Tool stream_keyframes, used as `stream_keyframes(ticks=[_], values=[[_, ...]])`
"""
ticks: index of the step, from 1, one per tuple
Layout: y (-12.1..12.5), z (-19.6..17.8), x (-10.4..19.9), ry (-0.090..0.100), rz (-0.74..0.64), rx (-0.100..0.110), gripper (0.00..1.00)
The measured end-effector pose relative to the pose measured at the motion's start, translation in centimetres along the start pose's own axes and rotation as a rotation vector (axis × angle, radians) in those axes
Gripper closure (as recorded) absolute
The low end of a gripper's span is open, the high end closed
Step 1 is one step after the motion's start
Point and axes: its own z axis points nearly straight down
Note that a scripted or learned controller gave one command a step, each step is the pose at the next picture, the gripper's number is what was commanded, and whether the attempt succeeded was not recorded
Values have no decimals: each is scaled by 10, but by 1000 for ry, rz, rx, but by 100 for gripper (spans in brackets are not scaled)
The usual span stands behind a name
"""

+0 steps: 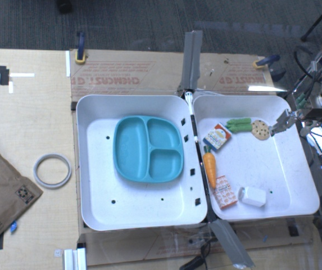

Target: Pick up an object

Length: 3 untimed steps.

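far left on the bench: brown cardboard box (0, 198), then a tape ring (52, 170). left bin (90, 207) holds a teal divided plate (148, 149), approx centred. right bin (307, 198): carrot (209, 169) along the left wall, small orange carton (217, 136) above it, red-white carton (223, 192) below, green pods (239, 125) w/ a cookie (260, 129) just beside, white block (253, 196) near the front. gripper (277, 125) at the right rim, tips just beside the cookie; can't tell if it's open or closed.
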Motion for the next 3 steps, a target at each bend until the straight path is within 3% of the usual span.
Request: stream_keyframes(ticks=[1,2,3], values=[[50,143,-18,0,174,-1,0],[116,161,-23,-1,140,-10,0],[90,161,-13,-2,141,-10,0]])
